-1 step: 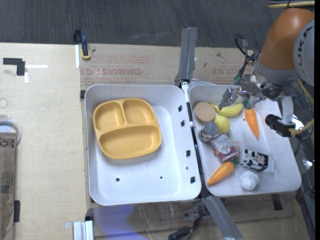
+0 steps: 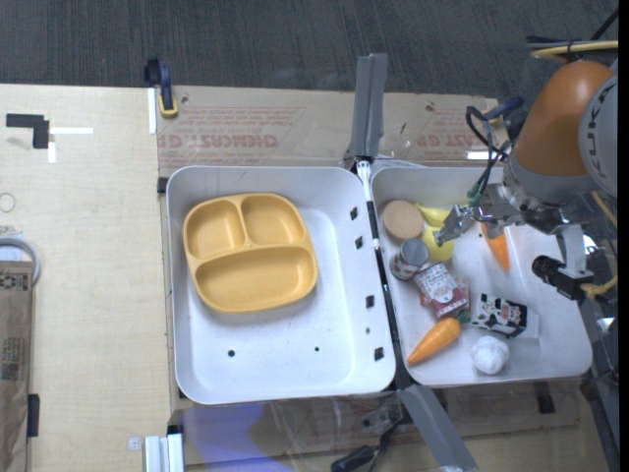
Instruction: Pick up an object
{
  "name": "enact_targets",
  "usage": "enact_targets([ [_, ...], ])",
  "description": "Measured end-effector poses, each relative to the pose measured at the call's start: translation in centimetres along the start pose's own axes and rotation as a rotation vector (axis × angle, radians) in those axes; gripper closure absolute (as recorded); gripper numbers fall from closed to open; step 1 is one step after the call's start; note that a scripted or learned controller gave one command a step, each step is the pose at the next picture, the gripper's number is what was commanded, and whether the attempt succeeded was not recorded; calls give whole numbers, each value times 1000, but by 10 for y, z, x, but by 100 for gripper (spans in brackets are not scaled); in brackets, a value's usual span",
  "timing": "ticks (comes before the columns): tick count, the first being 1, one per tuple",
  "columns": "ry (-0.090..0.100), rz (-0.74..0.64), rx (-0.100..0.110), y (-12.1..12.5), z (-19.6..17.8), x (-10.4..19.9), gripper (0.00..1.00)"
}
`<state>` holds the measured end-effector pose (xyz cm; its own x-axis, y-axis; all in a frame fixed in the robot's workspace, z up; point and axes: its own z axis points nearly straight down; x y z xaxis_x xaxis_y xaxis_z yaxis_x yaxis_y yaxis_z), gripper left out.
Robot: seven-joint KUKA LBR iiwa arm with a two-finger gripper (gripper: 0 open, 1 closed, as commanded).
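the right bin held a small heap of toy groceries: a round tan piece like a bun near its back left corner, something yellow just beside it, a little grey can below that, a red and white packet lying tilted in the middle, an orange carrot slanted toward the front, a black and white carton on its side, and a white ball near the front edge. a second orange piece showed just under the arm's wrist. the left bin carried a yellow divided plate with three compartments, sitting toward its back left. the gripper hung low over the back of the right bin, reaching in from the right, right above the yellow thing and close to the bun. from where i stood i couldn't tell how its tip was set, nor whether it had hold of anything.
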<state>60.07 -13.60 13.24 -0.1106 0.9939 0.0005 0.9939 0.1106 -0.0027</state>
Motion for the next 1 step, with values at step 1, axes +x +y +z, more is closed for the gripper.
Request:
enact_targets([
  [1, -1, -21, 0, 28, 42, 16, 0],
])
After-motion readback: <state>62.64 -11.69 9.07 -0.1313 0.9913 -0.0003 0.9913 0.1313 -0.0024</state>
